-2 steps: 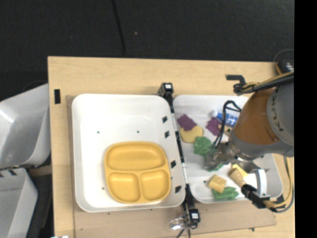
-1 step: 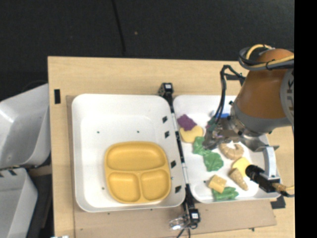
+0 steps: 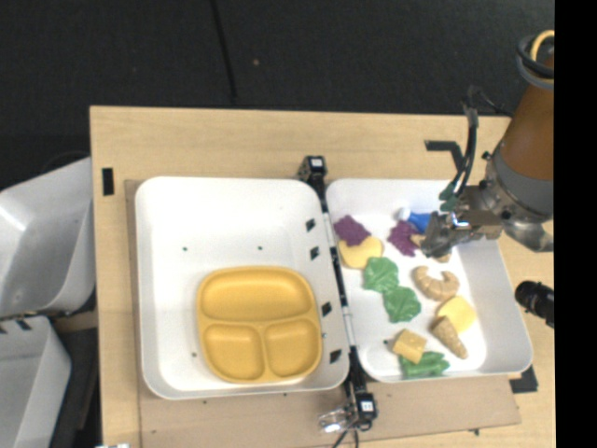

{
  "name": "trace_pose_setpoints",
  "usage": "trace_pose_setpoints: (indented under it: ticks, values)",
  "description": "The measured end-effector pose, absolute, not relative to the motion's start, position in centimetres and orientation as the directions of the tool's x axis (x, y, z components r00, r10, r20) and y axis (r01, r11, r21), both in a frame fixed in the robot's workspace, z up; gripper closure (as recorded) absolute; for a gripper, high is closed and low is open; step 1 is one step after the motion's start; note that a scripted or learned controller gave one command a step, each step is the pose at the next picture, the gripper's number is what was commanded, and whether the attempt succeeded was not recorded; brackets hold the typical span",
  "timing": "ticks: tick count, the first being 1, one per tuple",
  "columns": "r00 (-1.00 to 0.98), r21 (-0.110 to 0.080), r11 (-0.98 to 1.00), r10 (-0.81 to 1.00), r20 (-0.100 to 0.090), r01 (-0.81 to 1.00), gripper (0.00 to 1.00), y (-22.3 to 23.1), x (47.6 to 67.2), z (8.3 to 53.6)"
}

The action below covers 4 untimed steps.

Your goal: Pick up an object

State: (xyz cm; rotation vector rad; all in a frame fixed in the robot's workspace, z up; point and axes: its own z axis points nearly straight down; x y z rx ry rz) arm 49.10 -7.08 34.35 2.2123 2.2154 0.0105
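The pincer point(image 3: 438, 242) hung low in the right bin point(image 3: 504, 278), beside a purple toy point(image 3: 403, 239). Whether it gripped anything, I could not tell.

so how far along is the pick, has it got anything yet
Done: the arm has reached over the right bin, with the end effector low beside the purple piece and blue piece. In hand: nothing visibly gripped. Left: closing on one object and lifting it clear; the toy foods lie in the bin.
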Motion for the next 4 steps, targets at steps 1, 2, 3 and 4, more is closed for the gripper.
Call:
trace_pose_setpoints:
  ticks: [1, 2, 3, 4]
  values:
    - [-0.01, 0.014, 0.01, 1.0, 0.001, 1.0, 1.0, 0.6, 49.1, 45.2]
    - [0.003, 0.0, -0.003, 1.0, -0.002, 1.0, 1.0, -3.1, 49.0, 42.3]
    - [0.002, -0.008, -0.002, 1.0, -0.002, 1.0, 1.0, -4.3, 51.7, 31.9]
    - [-0.006, 0.009, 0.006, 1.0, 0.0, 1.0, 1.0, -0.7, 51.6, 40.4]
